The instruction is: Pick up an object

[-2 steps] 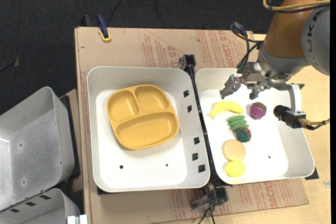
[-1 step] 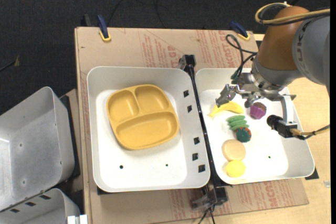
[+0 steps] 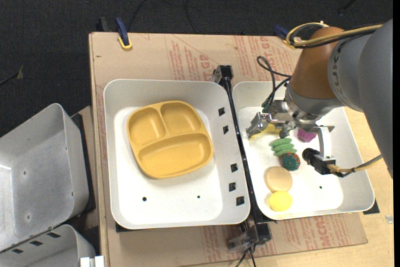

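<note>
From the camera view, the gripper (image 3: 261,123) is low in the right bin (image 3: 350,197), near that bin's inner wall, with the grey arm and its orange band slanting down to it from the right. Whether it is spread or clenched cannot be told, since the wrist and the metal parts overlap from this angle; nothing can be seen gripped in it.

A small yellow piece (image 3: 277,129) lies touching or just beside the gripper, on its arm side; whether it is inside the grasp cannot be told. It seems the likeliest target, as the tool sits closest to it.

- The green ridged object (image 3: 282,146) is just below the gripper in the picture.
- The dark green ball (image 3: 290,161) lies a little beyond it, the two almost touching.
- The purple object (image 3: 306,133) is half tucked under the wrist, so it would be awkward to reach.
- The beige round piece (image 3: 279,179) and the yellow round piece (image 3: 280,200) lie farther off towards the near rim, apart from the tool and free on the bin floor.

The pieces lie loose and close together, so a closing grasp could nudge a neighbour. Across the dividing wall from the gripper, the left bin (image 3: 125,197) holds a yellow divided tray (image 3: 169,139), lying flat and well apart from the tool. The pick looks not yet done.
</note>
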{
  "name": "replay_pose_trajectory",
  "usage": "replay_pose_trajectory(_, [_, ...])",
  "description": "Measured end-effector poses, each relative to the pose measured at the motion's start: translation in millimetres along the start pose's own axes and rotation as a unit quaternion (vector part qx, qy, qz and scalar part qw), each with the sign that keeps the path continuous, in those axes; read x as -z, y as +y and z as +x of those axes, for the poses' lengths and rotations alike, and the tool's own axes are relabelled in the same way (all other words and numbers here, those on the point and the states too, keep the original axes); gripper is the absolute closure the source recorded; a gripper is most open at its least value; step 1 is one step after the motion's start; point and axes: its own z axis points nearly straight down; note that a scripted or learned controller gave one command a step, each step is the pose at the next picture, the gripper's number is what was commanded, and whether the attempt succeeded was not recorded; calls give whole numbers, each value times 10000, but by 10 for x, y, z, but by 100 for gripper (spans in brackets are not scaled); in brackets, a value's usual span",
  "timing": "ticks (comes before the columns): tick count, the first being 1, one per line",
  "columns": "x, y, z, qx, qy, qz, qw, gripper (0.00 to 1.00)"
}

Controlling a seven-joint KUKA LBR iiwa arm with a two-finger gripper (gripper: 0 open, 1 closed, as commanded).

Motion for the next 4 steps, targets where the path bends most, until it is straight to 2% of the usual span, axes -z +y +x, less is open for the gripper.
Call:
replay_pose_trajectory(1, [143,20,-5,-7,-5,-36,10000,100])
replay_pose_trajectory(3, [1153,-46,-9,17,-9,-60,10000,100])
replay_pose_trajectory(4, [1074,-182,540,40,6,-23,10000,100])
